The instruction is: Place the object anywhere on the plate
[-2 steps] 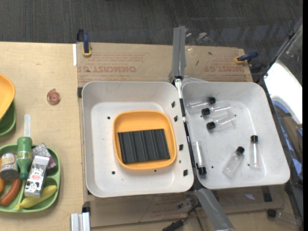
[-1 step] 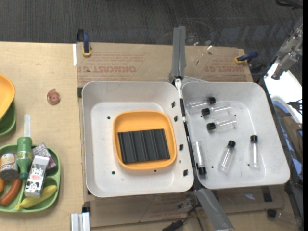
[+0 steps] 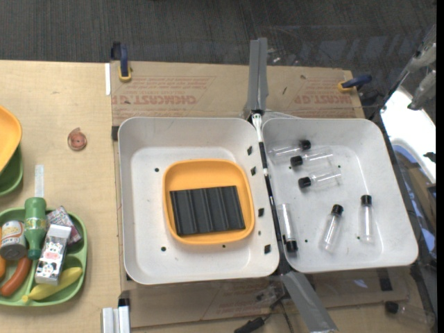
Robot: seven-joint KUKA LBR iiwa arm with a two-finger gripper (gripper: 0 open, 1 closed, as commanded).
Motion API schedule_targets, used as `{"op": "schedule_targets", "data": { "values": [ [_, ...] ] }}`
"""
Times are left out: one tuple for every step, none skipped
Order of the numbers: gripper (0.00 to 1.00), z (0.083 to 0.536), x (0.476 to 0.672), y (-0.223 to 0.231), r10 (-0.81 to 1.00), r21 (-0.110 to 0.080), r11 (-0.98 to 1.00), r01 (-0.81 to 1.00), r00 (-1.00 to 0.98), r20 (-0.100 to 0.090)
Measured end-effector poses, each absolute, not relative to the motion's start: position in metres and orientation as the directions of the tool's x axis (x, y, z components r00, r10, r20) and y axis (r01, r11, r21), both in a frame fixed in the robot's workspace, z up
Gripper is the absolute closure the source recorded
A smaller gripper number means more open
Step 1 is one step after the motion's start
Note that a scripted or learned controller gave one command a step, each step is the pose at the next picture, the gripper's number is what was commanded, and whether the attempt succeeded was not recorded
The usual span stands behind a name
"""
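An orange plate (image 3: 208, 177) lies in the middle of the left bin (image 3: 139, 207). A dark ribbed rectangular block (image 3: 208, 210) rests flat on the plate's near half. In the right bin (image 3: 395, 207) lie several clear tubes with black caps. Three of them are in the far left part: one (image 3: 290, 148), a second (image 3: 313, 159) and a third (image 3: 322, 180). Two more lie nearer the front, one (image 3: 332, 229) tilted and one (image 3: 365, 220) upright in the view. Another tube (image 3: 286, 222) lies along the bin's left wall.
A green tray (image 3: 73, 283) with toy food and a small bottle stands on the wooden table at the front left. An orange bowl (image 3: 7, 141) pokes in at the left edge. A small pink disc (image 3: 77, 139) lies on the table. Clamps (image 3: 123, 66) (image 3: 350, 83) hold the cardboard behind the bins.
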State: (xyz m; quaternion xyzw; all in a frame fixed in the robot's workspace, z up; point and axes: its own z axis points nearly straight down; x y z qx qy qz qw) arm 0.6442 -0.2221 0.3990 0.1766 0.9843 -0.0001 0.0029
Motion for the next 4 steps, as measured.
{"op": "schedule_targets", "data": {
  "values": [
    [0.0,0.442,0.608,-0.222,0.143,0.0,0.99,0.143,-0.99,-0.005],
    [0.0,0.442,0.565,-0.222,-0.098,0.0,0.995,-0.098,-0.995,-0.003],
    [0.0,0.442,0.524,-0.222,-0.435,0.0,0.901,-0.435,-0.901,-0.003],
    [0.0,0.442,0.5,-0.222,-0.691,-0.001,0.723,-0.691,-0.723,-0.003]
  ]
}}
